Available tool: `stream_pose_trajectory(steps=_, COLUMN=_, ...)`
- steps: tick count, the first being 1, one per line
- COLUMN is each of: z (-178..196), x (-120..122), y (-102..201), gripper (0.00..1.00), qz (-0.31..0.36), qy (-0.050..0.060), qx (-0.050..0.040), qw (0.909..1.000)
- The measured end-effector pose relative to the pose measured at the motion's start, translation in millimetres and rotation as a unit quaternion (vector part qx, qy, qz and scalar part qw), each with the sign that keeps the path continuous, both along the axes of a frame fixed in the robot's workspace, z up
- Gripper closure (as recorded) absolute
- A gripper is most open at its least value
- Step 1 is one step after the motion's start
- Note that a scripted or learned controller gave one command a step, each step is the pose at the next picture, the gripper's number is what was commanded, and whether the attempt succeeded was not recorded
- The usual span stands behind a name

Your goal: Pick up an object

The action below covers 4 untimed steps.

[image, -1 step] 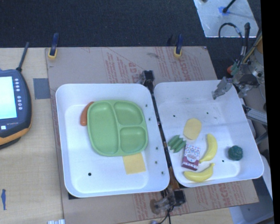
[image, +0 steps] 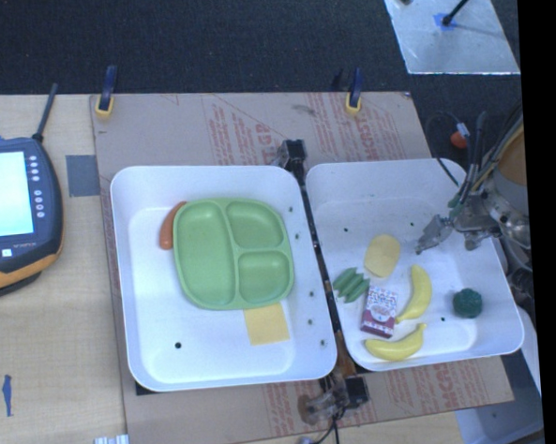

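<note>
We note the gripper (image: 433,236) over the right bin (image: 351,188), near its upper right part, reaching in from the right. Its grey fingers point left and slightly down the view. They appear parted a little, with nothing between them.

Candidate objects lie below and left of the gripper, on the bin floor. Nearest is the upper banana (image: 417,292), just below-left of the fingertips; its long axis runs steeply, top right to lower left, curving. The pale yellow round piece (image: 383,254) sits directly left of the fingertips. The dark green ball (image: 467,302) lies below the gripper.

We judge the banana the likeliest target: the fingers would need to close across its narrow width.
</note>
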<state>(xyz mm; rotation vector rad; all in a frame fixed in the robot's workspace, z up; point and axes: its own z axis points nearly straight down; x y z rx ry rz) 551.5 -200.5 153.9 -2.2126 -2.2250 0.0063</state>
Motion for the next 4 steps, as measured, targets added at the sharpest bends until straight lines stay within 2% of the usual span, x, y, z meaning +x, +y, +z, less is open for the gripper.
stream_pose_trajectory(steps=1, z=-62.9, x=-33.0, y=29.4, gripper=0.00, qz=0.000, qy=0.000, qx=0.0004, qw=1.0000)
stream_pose_trajectory(steps=2, z=-54.3, x=34.2, y=73.9, gripper=0.00, qz=0.001, qy=-0.001, qx=-0.0004, qw=1.0000)
stream_pose_trajectory(steps=3, z=-21.4, x=-34.0, y=20.7, gripper=0.00, qz=-0.002, qy=-0.001, qx=0.0002, qw=1.0000)
stream_pose_trajectory(steps=4, z=-62.6, x=35.6, y=76.9, gripper=0.00, qz=0.001, qy=-0.001, qx=-0.0003, qw=1.0000)
